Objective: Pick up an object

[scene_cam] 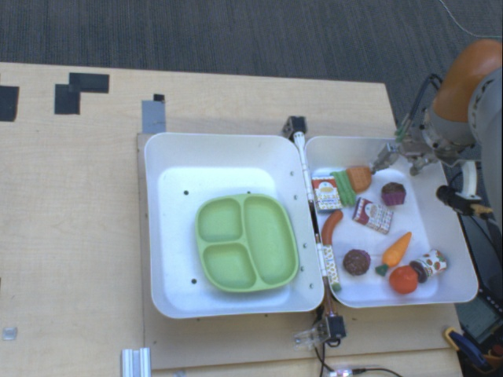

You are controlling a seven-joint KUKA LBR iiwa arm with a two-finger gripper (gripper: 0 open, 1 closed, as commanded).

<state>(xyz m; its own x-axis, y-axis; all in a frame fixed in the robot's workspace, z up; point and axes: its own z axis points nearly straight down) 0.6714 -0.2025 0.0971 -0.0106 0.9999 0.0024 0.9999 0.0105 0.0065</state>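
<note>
Your gripper [402, 157] hangs over the far rim of the right bin [464, 285], its thin dark metal fingers [385, 159] splayed apart, open, with nothing between them. Above it you see the grey wrist and the rounded orange band [464, 81] of the arm. Just beside the fingertips, toward the bin's middle, lies an orange, carrot-like piece with a green ribbed end [353, 181], and next to that a small printed carton [326, 194], flat and boxy. Below the gripper, near but apart from it, sits a dark purple, bumpy round fruit [393, 193]. Go further down the bin and you meet a second printed packet [372, 214], tilted, then a smooth red sausage shape [332, 226] against the left wall. Nearer the front you have a dark brown round patty [356, 261], a tapered orange carrot [397, 249], a glossy red tomato [404, 280] and a small brown-and-white figure [431, 265] whose form you cannot make out. All of these lie loose on the white plastic floor, none touched by the gripper. Well to the left, the other bin [169, 163] holds a pale green divided plate [246, 243], with three compartments, smooth, rounded at the corners. Both bins rest on the light wooden bench [63, 234].
</note>
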